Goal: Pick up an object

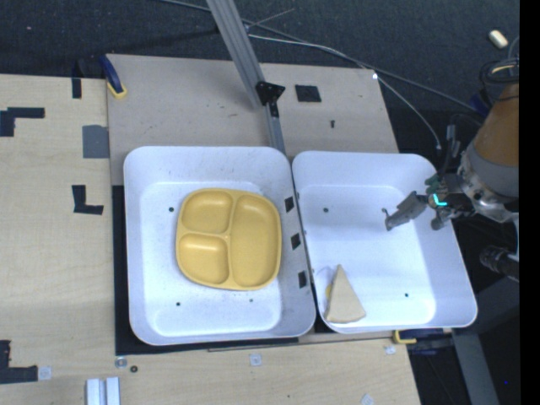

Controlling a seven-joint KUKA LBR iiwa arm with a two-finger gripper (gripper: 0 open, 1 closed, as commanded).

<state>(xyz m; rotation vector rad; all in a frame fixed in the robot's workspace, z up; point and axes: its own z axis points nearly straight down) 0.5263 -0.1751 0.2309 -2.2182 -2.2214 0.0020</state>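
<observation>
Two shallow white bins sit side by side on the bench — the left bin (139,226) and the right bin (447,298). The left one holds a single yellow divided plate (229,239), moulded into three compartments. The right one holds a single pale tan wedge (342,297), lying near its front-left corner. One gripper (418,213) hangs over the right bin — with two fingers, a longer grey one and a shorter dark one. One slanted metal bar (236,36) crosses the bench behind the bins, and one blue-and-yellow clamp (112,78) sits at the bench's far-left corner.
</observation>
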